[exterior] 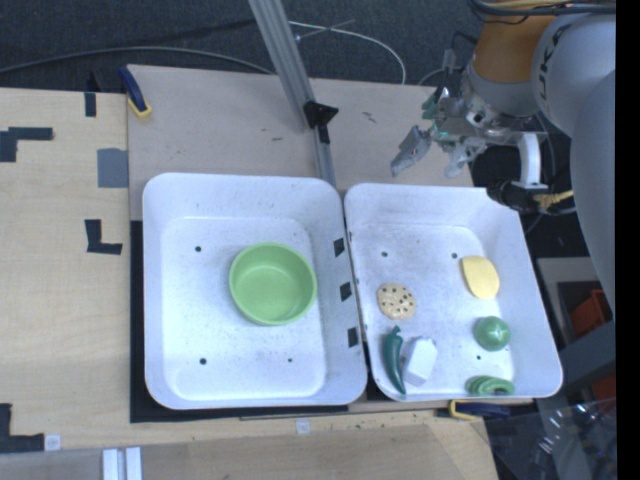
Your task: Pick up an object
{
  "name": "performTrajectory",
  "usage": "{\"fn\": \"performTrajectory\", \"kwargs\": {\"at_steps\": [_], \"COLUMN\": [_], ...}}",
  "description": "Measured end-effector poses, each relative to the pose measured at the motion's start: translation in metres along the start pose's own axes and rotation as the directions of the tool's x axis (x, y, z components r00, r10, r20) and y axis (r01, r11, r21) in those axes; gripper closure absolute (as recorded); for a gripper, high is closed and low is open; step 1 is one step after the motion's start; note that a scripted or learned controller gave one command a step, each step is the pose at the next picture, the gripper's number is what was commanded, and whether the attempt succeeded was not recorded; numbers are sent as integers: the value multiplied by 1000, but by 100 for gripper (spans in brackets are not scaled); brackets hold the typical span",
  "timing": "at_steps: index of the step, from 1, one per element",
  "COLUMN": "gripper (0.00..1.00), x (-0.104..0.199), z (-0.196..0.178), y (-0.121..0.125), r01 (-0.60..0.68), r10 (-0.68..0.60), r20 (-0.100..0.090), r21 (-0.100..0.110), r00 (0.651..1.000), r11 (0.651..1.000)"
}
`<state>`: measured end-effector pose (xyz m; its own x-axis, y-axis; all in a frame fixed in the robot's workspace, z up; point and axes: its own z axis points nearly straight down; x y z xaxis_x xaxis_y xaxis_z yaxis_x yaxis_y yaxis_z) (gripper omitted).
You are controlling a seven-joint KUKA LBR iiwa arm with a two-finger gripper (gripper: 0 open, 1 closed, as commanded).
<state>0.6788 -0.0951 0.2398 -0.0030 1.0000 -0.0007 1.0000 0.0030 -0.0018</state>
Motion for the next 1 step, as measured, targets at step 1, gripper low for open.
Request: {"fn": "performTrajectory", "kwargs": {"at_steps": [1], "gripper": [0], "x": [0], "z": [0], "y": [0], "r01": [0], "r10": [0], "r20": [0], "r21": [0], "r00": [1000], "r11": [1000]}}
